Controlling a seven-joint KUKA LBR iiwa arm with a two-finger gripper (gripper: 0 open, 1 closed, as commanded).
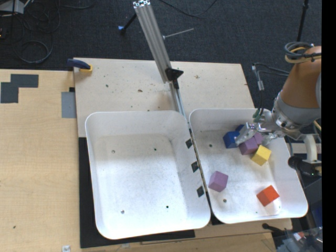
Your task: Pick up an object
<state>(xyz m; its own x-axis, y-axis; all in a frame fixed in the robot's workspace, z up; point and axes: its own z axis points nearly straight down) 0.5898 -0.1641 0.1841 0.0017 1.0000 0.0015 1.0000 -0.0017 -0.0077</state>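
- Lower right of the frame: one orange-red block lay nearest the camera, close to the near rim of the right bin.
- Lower centre: one lilac block sat apart, beside the divider between the bins.
- Right of centre: one yellow block, one purple block and one blue block formed a touching cluster.
- The gripper stood directly over this cluster, the purple block immediately below it, blue to its left, yellow to its lower right; whether the jaws were spread or closed could not be told.
- Left half: the left bin held no blocks.
- Count: five blocks, two bins, one arm.
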